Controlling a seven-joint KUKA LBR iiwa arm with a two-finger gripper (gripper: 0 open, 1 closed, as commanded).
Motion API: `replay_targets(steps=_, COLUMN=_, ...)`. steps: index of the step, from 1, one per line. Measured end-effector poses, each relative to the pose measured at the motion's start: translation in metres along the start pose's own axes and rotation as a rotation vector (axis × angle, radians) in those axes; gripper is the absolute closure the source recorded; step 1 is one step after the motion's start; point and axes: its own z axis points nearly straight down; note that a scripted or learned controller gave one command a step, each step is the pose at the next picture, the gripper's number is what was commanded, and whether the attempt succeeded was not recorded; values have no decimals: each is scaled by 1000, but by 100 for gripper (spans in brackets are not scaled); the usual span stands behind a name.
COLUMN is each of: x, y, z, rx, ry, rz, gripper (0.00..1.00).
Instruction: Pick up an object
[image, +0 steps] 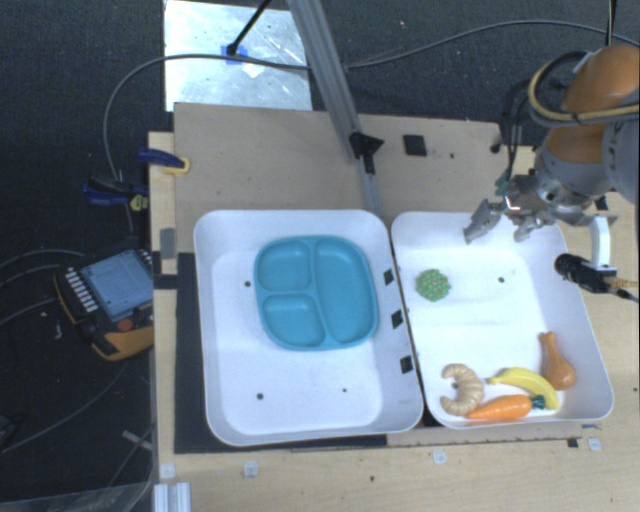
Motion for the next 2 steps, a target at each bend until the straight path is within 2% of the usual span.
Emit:
replay_targets(steps=1, x=0, y=3, z=-8, rx=-13, ry=-2, rz=-2, gripper=0)
replay_targets(steps=2, x=-2, y=6, z=33, rx=-11, ry=-3, rz=-2, gripper=0)
